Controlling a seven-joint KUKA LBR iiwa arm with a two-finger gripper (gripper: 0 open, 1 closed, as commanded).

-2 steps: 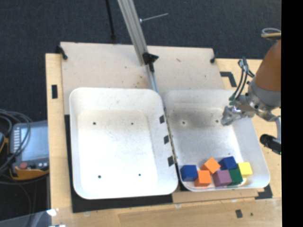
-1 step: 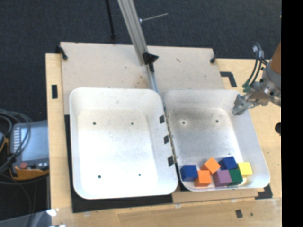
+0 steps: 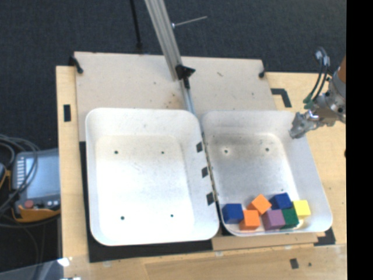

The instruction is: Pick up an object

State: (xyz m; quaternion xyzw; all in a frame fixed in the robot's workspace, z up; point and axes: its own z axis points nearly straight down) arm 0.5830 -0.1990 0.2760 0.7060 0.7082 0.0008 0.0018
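Overhead view of the bench with two white bins side by side. The right bin (image 3: pixel 303 174) serves as the landmark here. Clustered in its near corner lie the candidate objects, a heap of small blocks: a blue block (image 3: pixel 232 212) at the heap's left end, an orange block (image 3: pixel 250 219) beside it, a second orange block (image 3: pixel 261 203) just behind, a purple block (image 3: pixel 273 219), a green block (image 3: pixel 290 217), a second blue block (image 3: pixel 281 200) and a yellow block (image 3: pixel 302 208) at the heap's right end. Several of these touch their neighbours, and those nearest the bin's wall sit close against it.

The gripper (image 3: pixel 298 126) hangs over the right bin's far right rim, well apart from the blocks and with nothing between its fingers; whether it is spread or pressed together cannot be told at this size. The left bin (image 3: pixel 93 156) lies across the shared divider from the landmark.

Step in hand, as judged: the approach, with no object yet taken. The next move calls for travel from the far rim toward the near corner, then a descent onto one block. The blue block at the heap's left end appears the most exposed choice; the tightly packed ones risk being nudged rather than gripped.
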